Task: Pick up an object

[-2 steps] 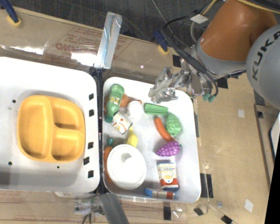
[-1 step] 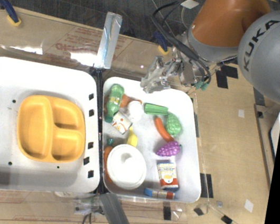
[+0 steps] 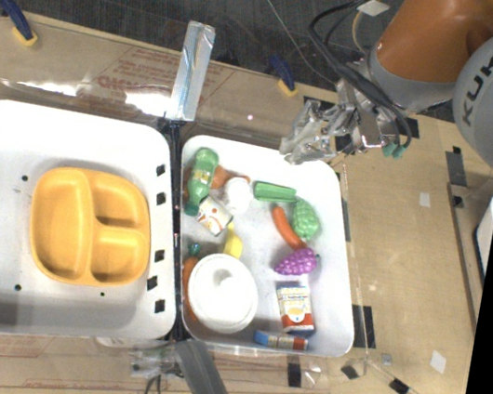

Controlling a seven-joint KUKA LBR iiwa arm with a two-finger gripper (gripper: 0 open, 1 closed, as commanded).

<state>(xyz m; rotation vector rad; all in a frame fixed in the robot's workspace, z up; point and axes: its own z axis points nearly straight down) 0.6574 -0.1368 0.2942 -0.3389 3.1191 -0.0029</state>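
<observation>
While hanging above the right bin's far rim, the pincer seems empty, fingers apart.

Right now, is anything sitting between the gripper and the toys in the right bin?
Nothing visible blocks it. The gripper hangs above the far rim of the right bin, with open space below. The green cucumber and the green bottle lie nearest, uncovered.
</observation>
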